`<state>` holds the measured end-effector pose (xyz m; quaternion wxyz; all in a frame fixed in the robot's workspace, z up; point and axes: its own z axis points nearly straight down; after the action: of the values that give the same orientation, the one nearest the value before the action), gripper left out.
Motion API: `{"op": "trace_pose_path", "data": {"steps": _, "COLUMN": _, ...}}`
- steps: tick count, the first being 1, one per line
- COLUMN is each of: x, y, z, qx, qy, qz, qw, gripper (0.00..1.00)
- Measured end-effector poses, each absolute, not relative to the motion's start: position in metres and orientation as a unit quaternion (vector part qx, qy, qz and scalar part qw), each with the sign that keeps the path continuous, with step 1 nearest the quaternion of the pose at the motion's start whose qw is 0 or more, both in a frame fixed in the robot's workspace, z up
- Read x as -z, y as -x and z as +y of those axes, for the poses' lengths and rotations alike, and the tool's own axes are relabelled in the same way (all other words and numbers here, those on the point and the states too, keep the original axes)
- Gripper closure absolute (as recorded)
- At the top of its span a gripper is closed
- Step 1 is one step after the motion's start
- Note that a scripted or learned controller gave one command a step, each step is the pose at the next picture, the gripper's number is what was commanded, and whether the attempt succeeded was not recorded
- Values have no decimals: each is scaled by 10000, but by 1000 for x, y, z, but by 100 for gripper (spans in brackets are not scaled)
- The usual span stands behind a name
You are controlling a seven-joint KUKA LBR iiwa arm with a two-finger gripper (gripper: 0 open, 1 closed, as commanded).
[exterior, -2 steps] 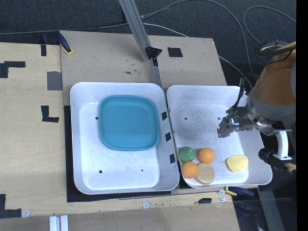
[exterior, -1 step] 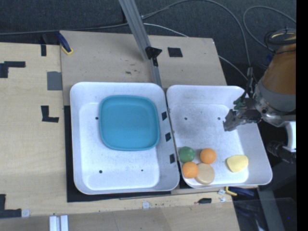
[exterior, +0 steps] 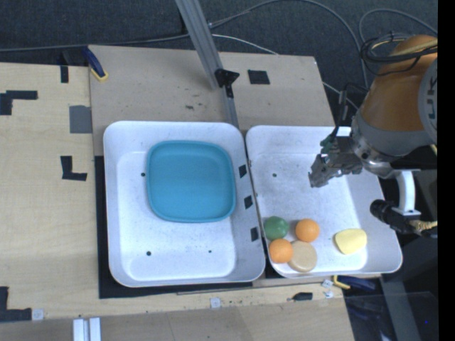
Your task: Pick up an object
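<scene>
Claw over right bin, nothing between fingers; opening: cannot tell. Objects cluster at near edge: green ball, orange ball. Advice: descend centred over isolated yellow piece.

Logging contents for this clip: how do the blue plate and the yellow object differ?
The blue plate is a large, flat, rounded square; the yellow object is small and lumpy. The blue plate lies alone in the left bin; the yellow object sits in the right bin, near the front edge, beside other small pieces. Both lie apart from the claw.
</scene>
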<state>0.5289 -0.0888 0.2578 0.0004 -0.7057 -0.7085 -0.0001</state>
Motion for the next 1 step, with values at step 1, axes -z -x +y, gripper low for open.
{"op": "trace_pose_path", "data": {"steps": 1, "x": -260, "y": -543, "z": -40, "qx": 2, "qy": 7054, "qz": -7088, "qw": 5, "gripper": 100}}
